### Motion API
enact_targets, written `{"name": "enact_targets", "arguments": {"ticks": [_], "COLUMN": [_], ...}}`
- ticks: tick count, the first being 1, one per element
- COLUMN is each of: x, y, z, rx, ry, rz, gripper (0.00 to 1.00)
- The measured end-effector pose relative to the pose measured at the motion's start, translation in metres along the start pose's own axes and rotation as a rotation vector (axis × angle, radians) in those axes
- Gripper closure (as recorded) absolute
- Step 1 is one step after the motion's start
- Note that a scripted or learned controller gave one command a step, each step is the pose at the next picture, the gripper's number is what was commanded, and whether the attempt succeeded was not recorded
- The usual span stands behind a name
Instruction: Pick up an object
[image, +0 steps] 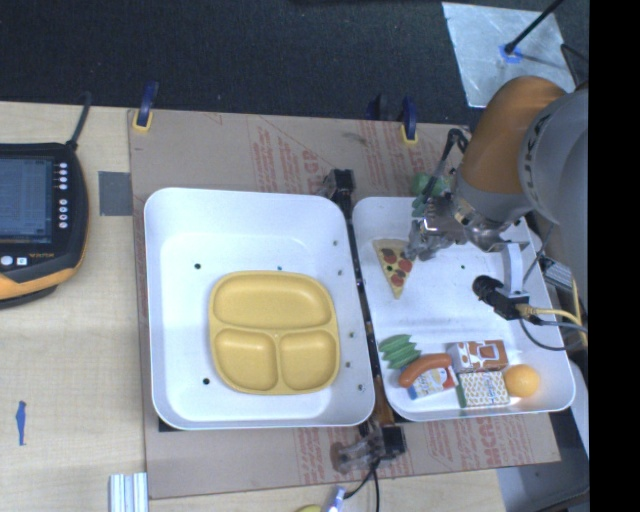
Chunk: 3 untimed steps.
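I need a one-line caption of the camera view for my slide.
Gripper hovers beside the pizza slice in the right bin; a yellow divided tray lies in the left bin.

Bench (60, 350): cardboard sheet (250, 140), pendant (35, 220)

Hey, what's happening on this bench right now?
A grey robot arm with an orange band reaches in from the right, its hand low over the right white bin, beside a toy pizza slice. Along that bin's near edge lie a green pod, a red sausage, small cartons and an orange ball. The left white bin holds a yellow divided tray.
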<state>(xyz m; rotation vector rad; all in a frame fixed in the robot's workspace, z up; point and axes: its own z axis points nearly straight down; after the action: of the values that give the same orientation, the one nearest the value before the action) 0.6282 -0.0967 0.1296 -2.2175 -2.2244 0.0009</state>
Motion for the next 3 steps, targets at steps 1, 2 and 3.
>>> {"name": "enact_targets", "arguments": {"ticks": [1, 2, 3], "x": [0.000, 0.003, 0.002], "y": [0.000, 0.026, 0.028], "z": [0.000, 0.038, 0.024], "rx": [0.001, 0.001, -0.003], "ry": [0.000, -0.001, -0.001], "rz": [0.000, -0.002, -0.004], "gripper": [0.00, 0.00, 1.00]}}
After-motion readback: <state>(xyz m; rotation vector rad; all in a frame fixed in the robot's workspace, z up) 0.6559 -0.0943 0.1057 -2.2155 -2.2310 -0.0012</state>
